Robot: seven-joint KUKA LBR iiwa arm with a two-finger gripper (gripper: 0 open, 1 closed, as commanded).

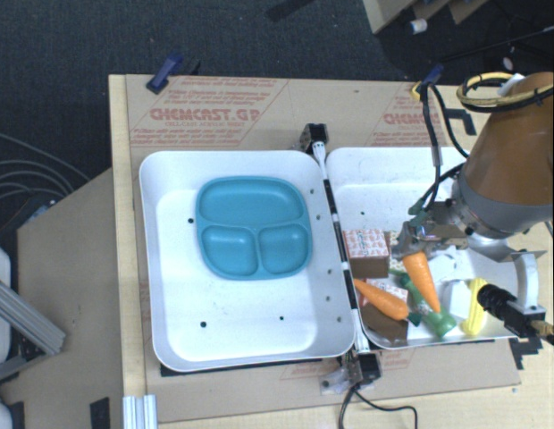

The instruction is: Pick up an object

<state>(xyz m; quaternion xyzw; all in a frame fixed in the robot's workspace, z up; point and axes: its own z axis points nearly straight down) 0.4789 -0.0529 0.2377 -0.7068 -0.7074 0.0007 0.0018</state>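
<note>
My gripper (418, 238) hangs low over the right bin (375, 179), under the grey and orange wrist. An orange carrot (421, 277) lies just below it, its upper end touching or nearly touching the gripper. A second carrot (382, 298) lies slanted to its left. A brown and white patterned box (366, 248) sits left of the gripper, next to the bin's divider. A green piece (438, 320), a yellow piece (476, 306) and a brown item (387, 326) crowd the bin's near side. The arm hides part of the bin.
The left bin (170, 266) holds a blue three-compartment plate (254, 226). Black clamps (314, 136) join the bins at the divider. Cables run along the arm at the right. Bare white floor shows in the right bin's far half.
</note>
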